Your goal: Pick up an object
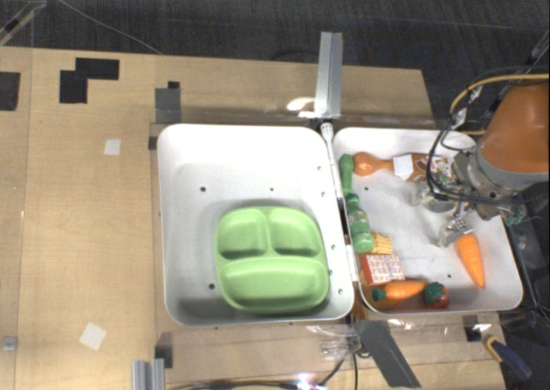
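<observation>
While poised in the right bin (pixel 507 298), hand (pixel 455 229), grip state unclear, just above-left of carrot (pixel 470 259), long axis toward near edge.

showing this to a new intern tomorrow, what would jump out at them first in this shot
Most likely the light green plastic divided tray, lying alone in the left white bin. Next, the grey arm's orange band at the right, with the gripper low over the right white bin, just above an orange toy carrot. That bin also holds a second carrot along its front wall.
</observation>
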